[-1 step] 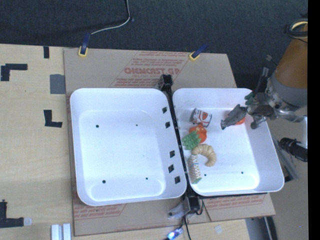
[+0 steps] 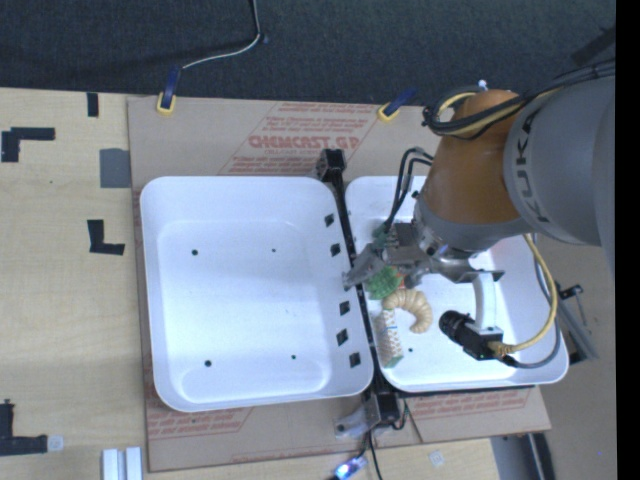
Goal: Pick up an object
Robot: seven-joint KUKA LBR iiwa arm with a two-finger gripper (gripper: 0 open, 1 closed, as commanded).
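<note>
- My claw (image 2: pixel 375 268) sits low in the right bin (image 2: pixel 520 368), by the divider.
- Finger spacing: cannot tell; my wrist hides it.
- Green object (image 2: pixel 383 285) just beneath, possibly touching.
- Tan curved object (image 2: pixel 414 305) and striped piece (image 2: pixel 391 337) beside it.

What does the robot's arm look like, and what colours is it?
The arm is big, round and grey, with dark letters printed on its side. Above the wrist sits a wide orange band. Yellow and black cables loop over the top of that band, and another yellow cable curves down beside the wrist. The gripper at the end is made of small grey metal parts.
</note>
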